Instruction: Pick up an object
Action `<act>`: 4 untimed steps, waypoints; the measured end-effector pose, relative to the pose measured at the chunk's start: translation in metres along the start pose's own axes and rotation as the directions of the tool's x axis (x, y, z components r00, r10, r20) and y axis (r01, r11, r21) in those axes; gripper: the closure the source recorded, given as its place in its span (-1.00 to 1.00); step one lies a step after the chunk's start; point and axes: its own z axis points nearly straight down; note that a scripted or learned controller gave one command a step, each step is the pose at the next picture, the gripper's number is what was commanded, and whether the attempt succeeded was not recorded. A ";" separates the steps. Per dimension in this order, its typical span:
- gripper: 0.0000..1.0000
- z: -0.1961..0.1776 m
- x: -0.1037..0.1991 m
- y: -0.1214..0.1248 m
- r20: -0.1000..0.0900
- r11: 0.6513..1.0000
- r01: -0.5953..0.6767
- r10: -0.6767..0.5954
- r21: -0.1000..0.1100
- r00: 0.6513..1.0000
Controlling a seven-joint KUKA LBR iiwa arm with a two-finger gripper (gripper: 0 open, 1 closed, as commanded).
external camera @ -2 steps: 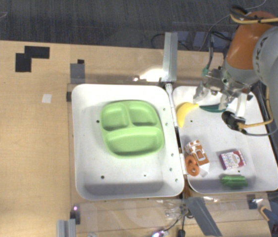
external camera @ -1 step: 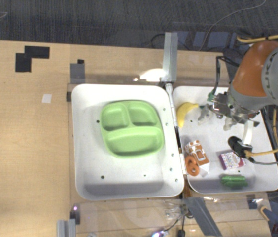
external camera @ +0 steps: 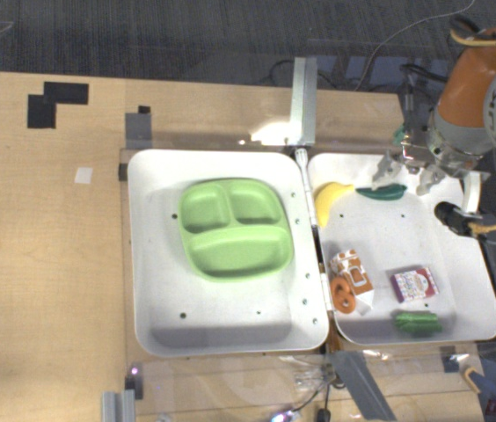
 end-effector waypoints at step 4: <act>-1.00 0.016 -0.061 -0.122 -0.001 0.997 -0.081 0.081 -0.001 0.997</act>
